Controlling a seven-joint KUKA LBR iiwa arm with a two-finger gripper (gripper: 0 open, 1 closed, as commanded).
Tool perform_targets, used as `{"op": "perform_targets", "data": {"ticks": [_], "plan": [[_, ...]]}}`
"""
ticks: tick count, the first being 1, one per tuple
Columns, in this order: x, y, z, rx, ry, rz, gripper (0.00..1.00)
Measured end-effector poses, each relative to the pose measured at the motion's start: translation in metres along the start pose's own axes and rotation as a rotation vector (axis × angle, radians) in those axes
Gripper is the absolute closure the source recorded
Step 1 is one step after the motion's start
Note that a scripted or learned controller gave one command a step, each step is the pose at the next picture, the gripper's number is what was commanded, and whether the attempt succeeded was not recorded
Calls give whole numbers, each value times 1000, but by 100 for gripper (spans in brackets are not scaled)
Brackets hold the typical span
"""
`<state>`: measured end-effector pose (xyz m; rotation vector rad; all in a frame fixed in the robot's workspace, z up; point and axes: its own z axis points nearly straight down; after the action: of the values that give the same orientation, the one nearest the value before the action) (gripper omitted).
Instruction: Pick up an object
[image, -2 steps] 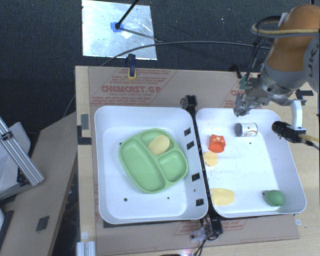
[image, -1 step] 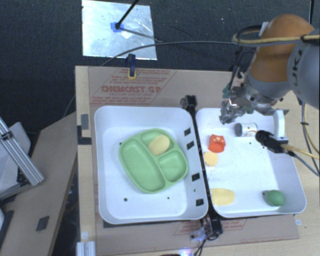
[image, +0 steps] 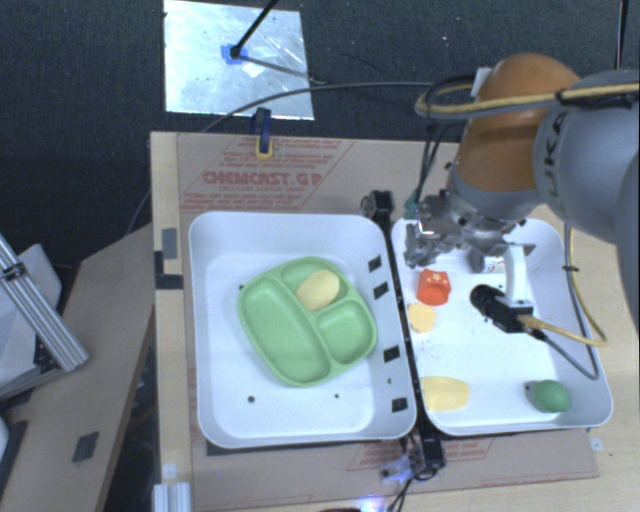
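Gripper (image: 447, 243) low over right bin (image: 580, 405), finger state unclear. Orange-red object (image: 433, 287) just below it, small yellow piece (image: 422, 318) further down. Green ball (image: 547, 396) far off at corner.

One fixed camera above the bench, angled down, both white bins (image: 300, 225) in frame

Bench (image: 120, 300), tan, w/ cardboard sheet (image: 270, 170) on it; 2 white bins on that: left bin (image: 215, 400), right bin (image: 585, 395), touching.
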<state>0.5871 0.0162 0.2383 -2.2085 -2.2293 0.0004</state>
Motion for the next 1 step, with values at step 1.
{"op": "perform_targets", "data": {"ticks": [1], "plan": [[46, -8, 6, -2, 0, 0, 100]]}}
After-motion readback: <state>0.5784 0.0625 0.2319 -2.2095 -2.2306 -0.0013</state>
